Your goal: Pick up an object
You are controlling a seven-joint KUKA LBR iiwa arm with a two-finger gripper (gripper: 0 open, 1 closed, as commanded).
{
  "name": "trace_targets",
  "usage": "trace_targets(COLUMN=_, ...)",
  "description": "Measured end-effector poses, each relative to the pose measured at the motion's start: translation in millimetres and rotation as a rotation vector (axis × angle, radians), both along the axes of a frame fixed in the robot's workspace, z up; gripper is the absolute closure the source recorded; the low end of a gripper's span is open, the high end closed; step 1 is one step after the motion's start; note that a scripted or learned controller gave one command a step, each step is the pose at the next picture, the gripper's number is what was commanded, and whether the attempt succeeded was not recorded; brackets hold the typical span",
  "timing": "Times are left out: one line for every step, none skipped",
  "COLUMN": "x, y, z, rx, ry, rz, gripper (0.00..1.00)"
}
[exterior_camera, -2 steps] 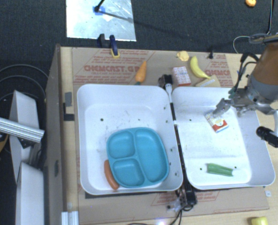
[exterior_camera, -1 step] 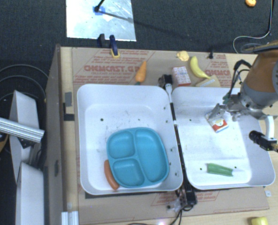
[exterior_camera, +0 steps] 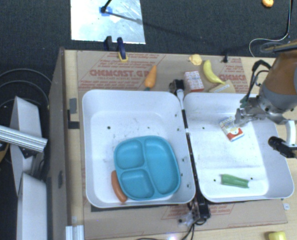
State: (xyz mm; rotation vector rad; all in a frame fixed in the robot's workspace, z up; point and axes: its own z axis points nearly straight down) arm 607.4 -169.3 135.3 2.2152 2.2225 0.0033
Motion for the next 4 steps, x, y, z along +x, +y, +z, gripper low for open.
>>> trace_targets(x=-40.9, y=2.5, z=22.5, rx=0.001, ry=0.005, rz=-0.003, gripper=1.0)
trace_targets(x=-48.4, y=24.3, z=45.1, rx=0.001, ry=0.002, rz=0.002, gripper=1.0)
trace_targets(x=-49.1, y=65.5, z=68.6, rx=0.001, ry=0.001, rz=0.004, gripper=1.0)
trace_targets(x=-49.3, y=63.7, z=68.0, rx=0.001, ry=0.002, rz=0.0, gripper=0.0)
